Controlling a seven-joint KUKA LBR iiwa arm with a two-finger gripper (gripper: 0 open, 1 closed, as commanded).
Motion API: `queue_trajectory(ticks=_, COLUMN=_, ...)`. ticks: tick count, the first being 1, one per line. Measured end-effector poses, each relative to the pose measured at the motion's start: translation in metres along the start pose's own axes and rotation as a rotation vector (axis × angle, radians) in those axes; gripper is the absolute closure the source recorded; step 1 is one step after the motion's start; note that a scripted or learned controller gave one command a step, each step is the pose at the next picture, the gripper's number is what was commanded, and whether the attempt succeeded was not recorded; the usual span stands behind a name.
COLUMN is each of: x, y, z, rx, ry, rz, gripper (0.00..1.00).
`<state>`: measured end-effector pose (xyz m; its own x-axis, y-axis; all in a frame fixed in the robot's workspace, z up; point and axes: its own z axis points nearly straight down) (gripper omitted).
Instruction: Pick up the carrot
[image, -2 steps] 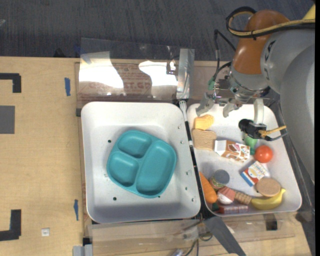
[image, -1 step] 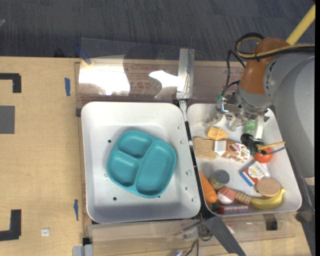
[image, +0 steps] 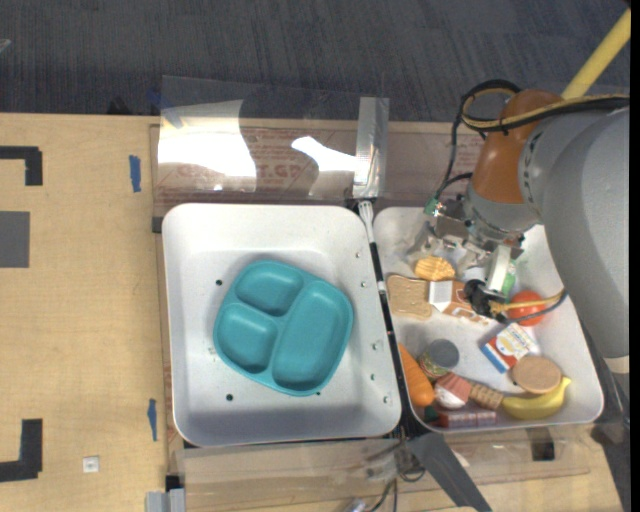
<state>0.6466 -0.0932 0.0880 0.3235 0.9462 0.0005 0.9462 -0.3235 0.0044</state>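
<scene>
The carrot (image: 417, 378) is a short orange piece lying at the near left of the right bin (image: 585, 385), against its left wall. It lies beside a grey disc (image: 438, 354) and a red piece (image: 450, 396). My gripper (image: 478, 270) hangs low over the far middle of the right bin, below the orange band (image: 500, 160). It is well apart from the carrot, which lies nearer the front and to the left. Nothing shows as held.
The left bin (image: 190, 250) holds a teal divided plate (image: 283, 325). The right bin is crowded with a waffle (image: 435, 268), toast (image: 408, 296), a red vegetable (image: 527, 306), a small box (image: 510, 345), a banana (image: 535, 402) and a round bun (image: 537, 374).
</scene>
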Motion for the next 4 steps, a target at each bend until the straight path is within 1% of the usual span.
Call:
queue_trajectory(ticks=1, x=-0.017, y=-0.046, z=-0.001, rx=-0.004, ry=0.001, rz=-0.103, gripper=0.0)
queue_trajectory(ticks=2, x=-0.007, y=-0.02, z=0.0, rx=-0.002, ry=0.0, rz=-0.091, gripper=0.0)
queue_trajectory(ticks=3, x=-0.007, y=-0.019, z=-0.012, rx=-0.006, ry=0.0, rz=-0.092, gripper=1.0)
queue_trajectory(ticks=4, x=-0.008, y=-0.022, z=-0.058, rx=0.003, ry=-0.001, rz=0.146, gripper=1.0)
